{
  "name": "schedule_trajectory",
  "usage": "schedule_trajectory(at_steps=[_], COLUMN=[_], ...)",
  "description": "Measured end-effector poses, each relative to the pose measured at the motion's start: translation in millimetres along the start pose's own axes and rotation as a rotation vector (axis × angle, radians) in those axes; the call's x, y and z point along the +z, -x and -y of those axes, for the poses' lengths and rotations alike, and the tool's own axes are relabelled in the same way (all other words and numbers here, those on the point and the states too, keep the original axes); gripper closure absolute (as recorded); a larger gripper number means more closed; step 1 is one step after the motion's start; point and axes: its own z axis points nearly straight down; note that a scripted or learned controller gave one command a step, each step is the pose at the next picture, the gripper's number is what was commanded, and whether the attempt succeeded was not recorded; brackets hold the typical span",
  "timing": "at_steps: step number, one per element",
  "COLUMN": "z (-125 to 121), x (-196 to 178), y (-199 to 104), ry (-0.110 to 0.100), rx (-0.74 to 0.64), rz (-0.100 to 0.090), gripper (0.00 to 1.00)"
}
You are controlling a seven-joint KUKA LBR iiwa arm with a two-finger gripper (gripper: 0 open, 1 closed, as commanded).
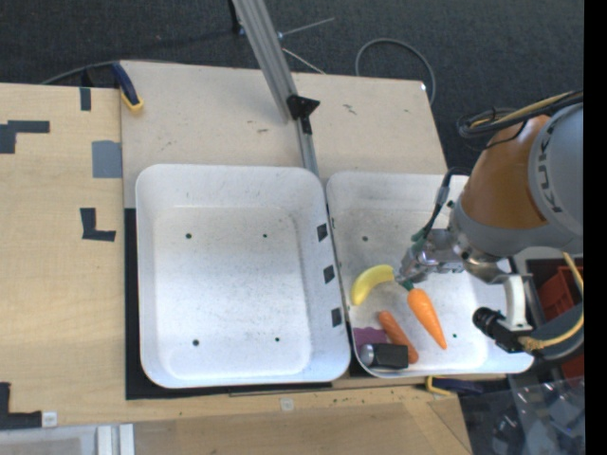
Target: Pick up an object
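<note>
In the right bin (379, 207) lie a yellow banana (371, 282), a large orange carrot (428, 318), a smaller orange carrot (396, 334) and a dark block (388, 354) on a purple piece near the front wall. My gripper (414, 271) hangs low over the bin, just right of the banana's tip and above the large carrot's green top. Nothing shows between its fingers.
The left bin (232, 273) sits beside the right one, sharing a raised divider (327, 263). A slanted metal pole (275, 55) rises from the back of the bench. Cables and a black fitting (498, 330) crowd the right edge.
</note>
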Motion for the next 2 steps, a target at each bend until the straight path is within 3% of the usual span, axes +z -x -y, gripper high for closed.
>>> schedule_trajectory(at_steps=[1, 2], z=[-1, -23], x=[-51, -63], y=[0, -46], ry=[0.002, -0.001], rx=[-0.001, -0.006], rz=[0.001, -0.002], gripper=[1.00, 1.00])
